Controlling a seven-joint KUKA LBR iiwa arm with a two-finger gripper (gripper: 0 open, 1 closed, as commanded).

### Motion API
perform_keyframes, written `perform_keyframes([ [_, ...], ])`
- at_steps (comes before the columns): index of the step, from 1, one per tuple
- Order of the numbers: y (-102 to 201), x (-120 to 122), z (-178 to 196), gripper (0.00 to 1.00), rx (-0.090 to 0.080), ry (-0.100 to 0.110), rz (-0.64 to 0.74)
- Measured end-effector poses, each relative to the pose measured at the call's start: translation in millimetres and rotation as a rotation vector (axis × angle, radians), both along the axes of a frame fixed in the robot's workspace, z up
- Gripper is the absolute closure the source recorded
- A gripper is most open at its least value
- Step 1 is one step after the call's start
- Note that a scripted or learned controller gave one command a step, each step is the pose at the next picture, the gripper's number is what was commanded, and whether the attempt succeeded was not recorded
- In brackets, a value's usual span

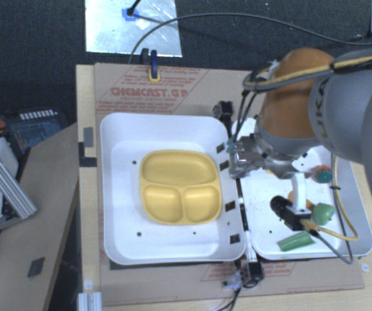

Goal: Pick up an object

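Note:
My gripper hangs low over the left part of the right bin, close to the divider between the two bins. The bulky grey and orange arm covers most of it from above. Loose things lie in the right bin: a green elongated piece near the front edge, a rounder green piece to the right of the wrist, a small orange piece beside that, and a teal and red piece further back. None of them is seen at the gripper.
The left bin holds a yellow divided tray in its middle. A brown cardboard sheet lies under both bins. A yellow cable loops over the right bin's front.

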State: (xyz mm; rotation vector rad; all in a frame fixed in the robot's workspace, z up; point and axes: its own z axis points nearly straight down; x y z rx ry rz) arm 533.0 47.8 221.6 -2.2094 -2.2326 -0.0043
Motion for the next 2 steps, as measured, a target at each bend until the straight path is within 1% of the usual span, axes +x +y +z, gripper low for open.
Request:
perform_keyframes([
  [1, 50.7, -4.5, -4.2, 1.00, 0.000, 0.001, 0.000],
  [2, 47.3, -4.1, -4.0, 0.00, -0.002, 0.001, -0.006],
])
